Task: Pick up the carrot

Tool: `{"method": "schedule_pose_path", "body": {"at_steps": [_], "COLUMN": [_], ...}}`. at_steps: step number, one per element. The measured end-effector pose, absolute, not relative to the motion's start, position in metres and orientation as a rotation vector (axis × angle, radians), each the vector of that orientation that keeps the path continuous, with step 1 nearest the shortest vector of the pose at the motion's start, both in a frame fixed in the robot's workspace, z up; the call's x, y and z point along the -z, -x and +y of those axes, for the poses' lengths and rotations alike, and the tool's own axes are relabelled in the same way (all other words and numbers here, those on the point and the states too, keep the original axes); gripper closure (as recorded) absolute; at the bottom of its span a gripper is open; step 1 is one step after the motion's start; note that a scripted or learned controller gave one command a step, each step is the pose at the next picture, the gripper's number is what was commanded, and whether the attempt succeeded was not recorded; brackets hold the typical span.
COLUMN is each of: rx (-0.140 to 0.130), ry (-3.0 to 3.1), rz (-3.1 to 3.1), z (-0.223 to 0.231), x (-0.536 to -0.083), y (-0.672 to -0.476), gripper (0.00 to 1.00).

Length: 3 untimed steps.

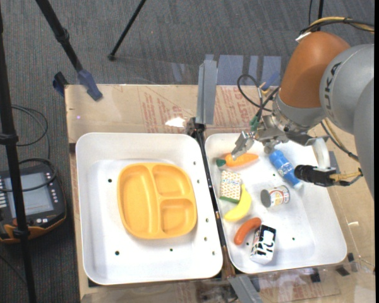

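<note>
**Over the right bin, above the carrot**

Left bin (88,169), shallow white plastic: a yellow plastic tray with three compartments (156,199) lies flat near its centre.

Right bin (328,232), same make, touching the left one along the middle seam. The orange carrot with a green stem end (239,161) lies at about 10 o'clock in this bin, stem end toward the seam, tip pointing to 3 o'clock. At 6 o'clock from it sits a small checkered box (230,185), with a yellow banana (239,207) just beside that. At 6 o'clock from the banana lies a red sausage-shaped piece (246,230), touching a black-and-white carton (263,243). Mid-bin: a small tin can on its side (275,197). At 1 o'clock from the can: a blue plastic bottle (284,166).

My gripper (245,145) hangs at 12 o'clock from the carrot, one grey finger tip just over its upper edge. I cannot tell whether my fingers are spread or closed. Nothing visible between them.
</note>
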State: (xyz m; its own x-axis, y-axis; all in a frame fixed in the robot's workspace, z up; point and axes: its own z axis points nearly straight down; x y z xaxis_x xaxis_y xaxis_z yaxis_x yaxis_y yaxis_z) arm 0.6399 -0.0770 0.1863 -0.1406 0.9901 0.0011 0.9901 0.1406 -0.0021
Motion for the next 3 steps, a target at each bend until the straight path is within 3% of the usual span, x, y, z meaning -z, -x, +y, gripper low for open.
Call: {"method": "schedule_pose_path", "body": {"at_steps": [1, 2, 3], "rx": [0.008, 0.012, 0.0], "ry": [2.01, 2.008, 1.509], "rz": [-2.421, -2.421, -2.754], "z": [-0.098, -0.096, -0.014], "x": [-0.093, -0.103, -0.186], "y": [-0.647, -0.649, -0.645], "gripper": [0.0, 1.0, 1.0]}}
